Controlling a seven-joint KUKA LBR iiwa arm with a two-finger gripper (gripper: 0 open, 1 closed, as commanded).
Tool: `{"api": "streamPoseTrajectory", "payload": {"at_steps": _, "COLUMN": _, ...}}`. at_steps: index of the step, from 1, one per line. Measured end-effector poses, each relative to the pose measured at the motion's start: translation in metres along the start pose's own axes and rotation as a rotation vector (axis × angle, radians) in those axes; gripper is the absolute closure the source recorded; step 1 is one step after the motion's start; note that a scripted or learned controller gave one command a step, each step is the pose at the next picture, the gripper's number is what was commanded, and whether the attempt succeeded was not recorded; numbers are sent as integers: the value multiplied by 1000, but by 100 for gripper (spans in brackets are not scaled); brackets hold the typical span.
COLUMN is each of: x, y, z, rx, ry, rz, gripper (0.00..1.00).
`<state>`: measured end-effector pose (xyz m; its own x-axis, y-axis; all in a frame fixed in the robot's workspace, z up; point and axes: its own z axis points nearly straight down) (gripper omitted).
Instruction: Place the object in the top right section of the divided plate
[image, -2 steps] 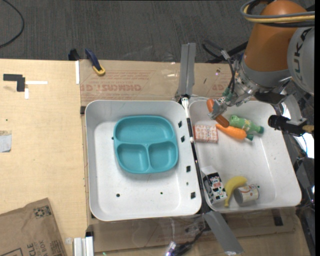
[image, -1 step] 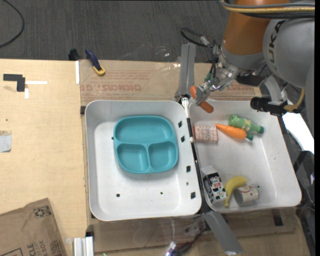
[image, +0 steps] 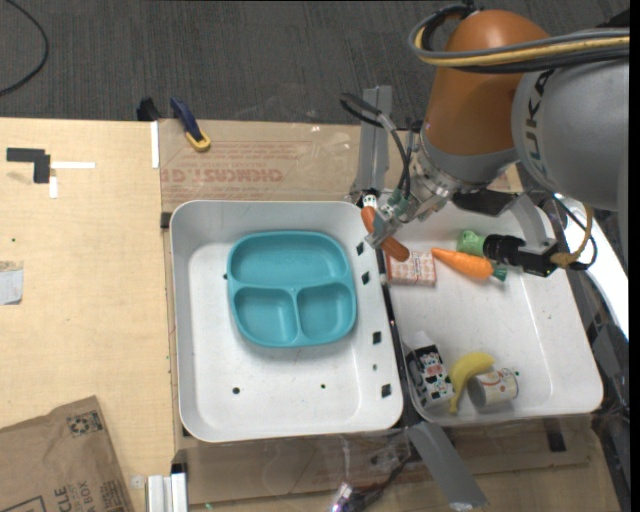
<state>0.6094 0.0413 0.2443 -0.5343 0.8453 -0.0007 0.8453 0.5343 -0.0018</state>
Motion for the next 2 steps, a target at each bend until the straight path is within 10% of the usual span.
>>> {"api": "streamPoseTrajectory", "payload": {"at_steps": 1, "x": 48, "y": 38, "z": -68, "rx": -2, "ry": -1, "rz": -66, "gripper": 100}}
{"api": "streamPoseTrajectory", "payload": {"at_steps": 2, "x": 76, "y": -18, "z": -13, "rx": 2, "ry": 1, "rz": -57, "gripper": 100}}
